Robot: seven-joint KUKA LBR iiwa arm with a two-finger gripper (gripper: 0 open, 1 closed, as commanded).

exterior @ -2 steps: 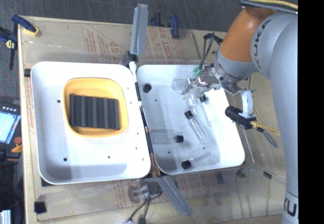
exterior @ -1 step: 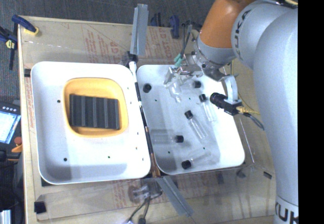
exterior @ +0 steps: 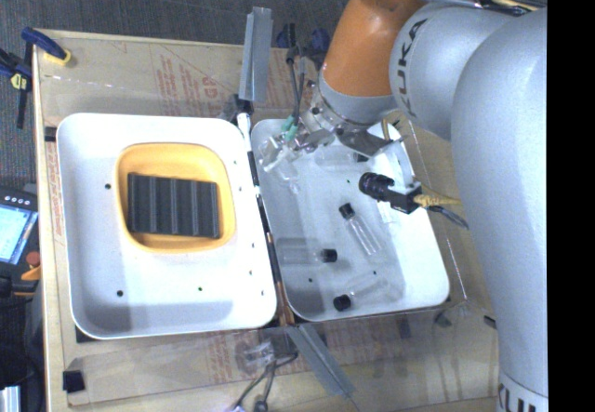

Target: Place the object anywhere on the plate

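The grey arm (exterior: 483, 122) carries the letters "KUKA" in dark print on the curve of its casing, just right of the orange band (exterior: 367, 43); faint reddish printing also runs across the brown cardboard-like bench top (exterior: 139, 71), too small to read. Two shallow white bins lie side by side on that bench. The left white bin (exterior: 84, 289) holds a yellow-rimmed rounded-square plate (exterior: 175, 157) whose middle is taken up by a dark ribbed rectangle. The right white bin (exterior: 423, 285) holds several clear plastic tube-like objects with small black caps: one clear tube (exterior: 358, 229) lies slanted near the bin's middle, a small black cap piece (exterior: 328, 255) sits just below and left of it, and another clear piece with a black end (exterior: 349, 300) lies near the bin's lower edge. The two-finger gripper (exterior: 279, 152) reaches over the upper left corner of the right bin, close to the divide between the bins, with something clear and glassy at its tip; whether it is open or closed, or has hold of anything, I cannot tell. A black cylindrical fitting with a yellowish cable (exterior: 386, 189) hangs off the wrist over the right bin. A blue-handled clamp (exterior: 42, 43) grips the bench's upper left corner, and a device with a lit screen (exterior: 14, 233) sits at the far left.
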